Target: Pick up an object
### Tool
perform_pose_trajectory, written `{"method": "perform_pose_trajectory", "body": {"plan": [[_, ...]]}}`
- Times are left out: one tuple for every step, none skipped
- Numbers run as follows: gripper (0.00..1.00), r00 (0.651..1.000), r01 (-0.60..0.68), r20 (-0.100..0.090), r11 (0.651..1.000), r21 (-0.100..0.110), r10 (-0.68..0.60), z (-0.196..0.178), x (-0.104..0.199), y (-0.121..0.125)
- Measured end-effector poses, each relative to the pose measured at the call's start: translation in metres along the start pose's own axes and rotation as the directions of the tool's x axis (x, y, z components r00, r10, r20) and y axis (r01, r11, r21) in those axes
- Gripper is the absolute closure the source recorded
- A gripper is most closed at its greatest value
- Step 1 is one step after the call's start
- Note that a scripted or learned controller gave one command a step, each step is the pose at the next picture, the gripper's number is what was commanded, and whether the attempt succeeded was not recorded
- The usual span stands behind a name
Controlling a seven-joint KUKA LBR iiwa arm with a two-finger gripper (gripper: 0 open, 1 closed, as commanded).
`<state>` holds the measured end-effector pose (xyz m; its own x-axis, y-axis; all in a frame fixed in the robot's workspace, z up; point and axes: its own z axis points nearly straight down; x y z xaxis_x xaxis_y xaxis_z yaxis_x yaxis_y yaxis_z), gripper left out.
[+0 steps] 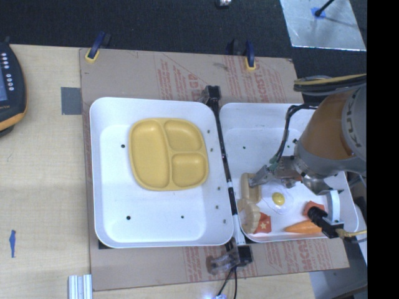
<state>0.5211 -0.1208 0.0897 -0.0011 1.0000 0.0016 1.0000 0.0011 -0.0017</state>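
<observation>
Position: one fixed camera above the tabletop (43,185), high enough to take in both white bins.
Facing: downward at a slant; the far edge of the tabletop and dark floor (156,11) lie along the top of the frame.
Distance: mid-range; the left bin (112,223) and right bin (249,123) sit side by side around mid-frame, with cardboard (174,73) beneath them.
Arm side: the grey arm (330,136) enters from the frame's right.
Shared coverage: single view.
</observation>
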Motion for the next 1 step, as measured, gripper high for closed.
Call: {"method": "perform_pose_trajectory", "body": {"plan": [[0.00, 1.000, -0.006, 0.007, 1.000, -0.005, 0.006, -0.0752, -0.0841, -0.0195]]}}
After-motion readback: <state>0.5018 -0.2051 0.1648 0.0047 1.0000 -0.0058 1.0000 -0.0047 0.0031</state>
